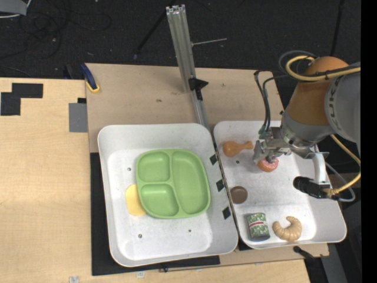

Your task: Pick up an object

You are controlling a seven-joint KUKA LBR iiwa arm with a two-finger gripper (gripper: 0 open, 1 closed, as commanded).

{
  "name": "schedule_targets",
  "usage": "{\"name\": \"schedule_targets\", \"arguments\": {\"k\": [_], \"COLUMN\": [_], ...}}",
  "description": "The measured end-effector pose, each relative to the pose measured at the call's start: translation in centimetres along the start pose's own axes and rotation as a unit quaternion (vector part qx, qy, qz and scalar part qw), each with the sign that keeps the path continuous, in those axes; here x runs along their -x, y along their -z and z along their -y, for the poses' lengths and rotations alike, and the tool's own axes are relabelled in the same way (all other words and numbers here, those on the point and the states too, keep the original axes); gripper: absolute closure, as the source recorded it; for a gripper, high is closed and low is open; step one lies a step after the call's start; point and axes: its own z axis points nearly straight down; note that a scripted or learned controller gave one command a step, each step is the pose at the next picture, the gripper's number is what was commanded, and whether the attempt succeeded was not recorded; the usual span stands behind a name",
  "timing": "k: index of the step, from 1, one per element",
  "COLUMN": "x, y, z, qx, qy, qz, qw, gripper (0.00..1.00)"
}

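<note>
Pink-red round object (268,165), near the far edge of the right bin (330,232), lies directly under the lowered claw (268,156), whose opening cannot be told; grasp step, apparently needing closure then lift.

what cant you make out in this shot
- Gripper, camera view: fingers hidden by the wrist above; open or shut unclear.
- Pink object: mostly covered by the gripper; contact unclear.
- Yellow item: largely under the green tray.
- Can label: too small to read.
</note>
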Motion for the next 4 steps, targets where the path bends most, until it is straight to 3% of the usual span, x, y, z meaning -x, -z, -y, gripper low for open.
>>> {"name": "schedule_targets", "arguments": {"k": [1, 2, 4], "x": [-0.3, -0.2, -11.5], "y": [6.2, 8.0, 8.9], "z": [0.2, 0.2, 4.2], "qx": [0.001, -0.001, -0.003], "qy": [0.0, 0.0, 0.002], "qz": [0.0, 0.0, -0.001], "qw": [1.0, 1.0, 1.0], "gripper": [1.0, 1.0, 1.0]}}
